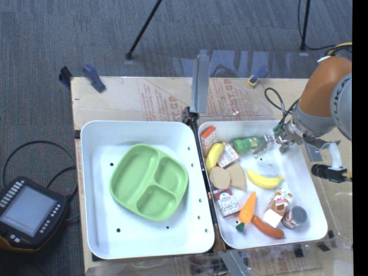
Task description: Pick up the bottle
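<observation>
A smooth green divided plate (149, 181) is lying in the left white bin (95, 148), while the right bin (313, 203) is holding plastic toy food. The small green bottle (248, 144) with a pale cap is lying on its side near the back wall, just beside a curved yellow banana (214, 156). The gripper (275, 142) is hanging at the bottle's cap end, and I cannot tell how far its fingers are parted.

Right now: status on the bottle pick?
Gripper beside bottle, nothing visibly held. Bottle lying in right bin. Banana, carton close by.
</observation>
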`<state>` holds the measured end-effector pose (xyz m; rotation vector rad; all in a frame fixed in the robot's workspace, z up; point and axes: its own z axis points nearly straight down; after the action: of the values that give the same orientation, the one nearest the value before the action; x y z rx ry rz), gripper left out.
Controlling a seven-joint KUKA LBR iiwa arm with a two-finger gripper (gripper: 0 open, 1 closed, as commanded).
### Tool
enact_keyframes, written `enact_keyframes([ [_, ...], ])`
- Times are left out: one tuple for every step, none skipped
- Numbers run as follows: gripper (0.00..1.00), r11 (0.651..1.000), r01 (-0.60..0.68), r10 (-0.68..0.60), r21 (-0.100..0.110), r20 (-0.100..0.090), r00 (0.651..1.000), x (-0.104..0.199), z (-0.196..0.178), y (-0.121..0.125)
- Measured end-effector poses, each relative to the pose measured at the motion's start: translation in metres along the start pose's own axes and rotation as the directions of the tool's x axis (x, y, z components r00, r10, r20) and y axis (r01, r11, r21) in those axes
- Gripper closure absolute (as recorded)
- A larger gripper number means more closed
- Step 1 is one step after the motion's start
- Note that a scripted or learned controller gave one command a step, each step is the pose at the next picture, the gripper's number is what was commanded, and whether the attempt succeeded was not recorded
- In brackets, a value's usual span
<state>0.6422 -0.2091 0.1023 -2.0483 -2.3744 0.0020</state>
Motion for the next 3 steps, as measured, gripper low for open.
enact_keyframes([
  [0.0,0.992,0.128,-0.128,0.0,0.0,0.992,0.006,0.018,0.005],
  [1.0,0.992,0.128,-0.128,0.001,-0.003,0.992,0.007,0.011,0.006],
  [1.0,1.0,0.028,-0.028,0.0,0.001,1.0,0.068,-0.03,0.013],
])
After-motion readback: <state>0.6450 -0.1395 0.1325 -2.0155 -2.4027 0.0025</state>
